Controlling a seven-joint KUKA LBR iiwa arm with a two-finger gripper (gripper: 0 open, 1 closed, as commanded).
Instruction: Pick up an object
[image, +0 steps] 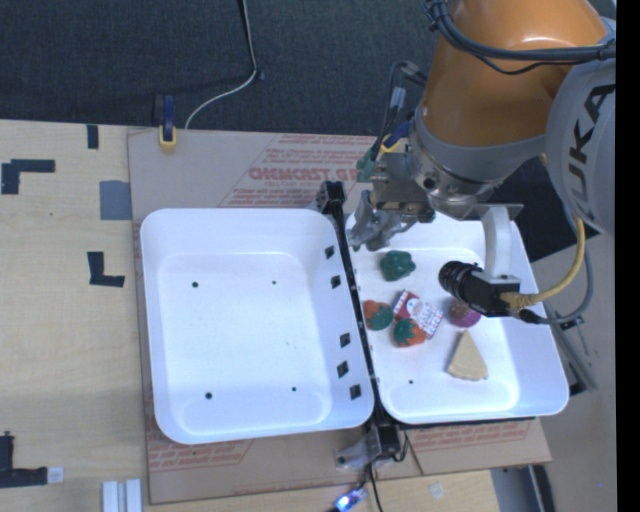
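Near green lump (398, 265), rt bin (505, 388): tool (368, 232)

Green lump (397, 265), tan wedge (466, 359) and red-white packet (421, 313) lie in right bin (500, 396).

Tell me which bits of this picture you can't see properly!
- Purple thing, camera view: mostly covered by part of the robot, so its shape is unclear.
- Red and white packet, camera view: its print is too small to read.
- Right bin, camera view: the arm hangs over its far edge and hides it.
- Green lump, camera view: too blurry to name.
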